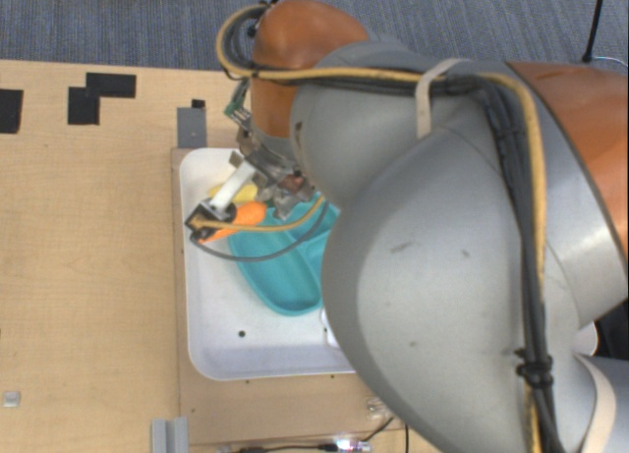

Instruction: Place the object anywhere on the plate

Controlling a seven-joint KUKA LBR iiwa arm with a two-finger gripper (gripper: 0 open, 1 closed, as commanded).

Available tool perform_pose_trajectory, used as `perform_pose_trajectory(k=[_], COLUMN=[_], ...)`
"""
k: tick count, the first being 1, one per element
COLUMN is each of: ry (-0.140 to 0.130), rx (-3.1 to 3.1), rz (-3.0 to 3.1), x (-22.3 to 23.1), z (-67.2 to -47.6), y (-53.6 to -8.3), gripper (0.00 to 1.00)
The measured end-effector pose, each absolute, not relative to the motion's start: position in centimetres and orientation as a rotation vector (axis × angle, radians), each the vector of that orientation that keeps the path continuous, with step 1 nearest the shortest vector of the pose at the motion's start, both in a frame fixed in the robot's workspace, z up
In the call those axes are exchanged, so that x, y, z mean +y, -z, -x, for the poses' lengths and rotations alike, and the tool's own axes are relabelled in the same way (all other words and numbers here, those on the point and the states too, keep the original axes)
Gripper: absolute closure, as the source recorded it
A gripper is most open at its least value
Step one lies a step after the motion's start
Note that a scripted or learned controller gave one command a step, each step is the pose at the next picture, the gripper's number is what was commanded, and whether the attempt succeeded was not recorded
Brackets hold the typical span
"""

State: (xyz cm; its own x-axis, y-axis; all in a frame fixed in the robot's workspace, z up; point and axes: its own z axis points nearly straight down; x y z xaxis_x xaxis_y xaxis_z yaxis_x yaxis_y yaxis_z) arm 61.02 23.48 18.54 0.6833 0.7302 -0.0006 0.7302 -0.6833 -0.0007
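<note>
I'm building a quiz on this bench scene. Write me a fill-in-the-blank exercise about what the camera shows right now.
1. The plate lying in the white bin is ____ in colour.
2. The band above the arm's wrist is ____.
3. The orange object lies at the plate's ____ edge in the camera view.
4. The bin rests on a ____ bench.

Missing words: teal; orange; upper left; wooden

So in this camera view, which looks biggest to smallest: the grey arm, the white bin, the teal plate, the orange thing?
1. Grey arm, though it is nearest the camera
2. White bin
3. Teal plate, partly hidden
4. Orange thing
</note>
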Motion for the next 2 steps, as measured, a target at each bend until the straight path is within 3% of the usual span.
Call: perform_pose_trajectory(k=[1, 2], ry=[-0.002, 0.002], rx=[-1.045, -1.626], rz=[2.961, 2.688], x=[23.5, 23.5], z=[-57.2, -63.4], y=[-19.7, -22.8], gripper=[1.00, 1.00])
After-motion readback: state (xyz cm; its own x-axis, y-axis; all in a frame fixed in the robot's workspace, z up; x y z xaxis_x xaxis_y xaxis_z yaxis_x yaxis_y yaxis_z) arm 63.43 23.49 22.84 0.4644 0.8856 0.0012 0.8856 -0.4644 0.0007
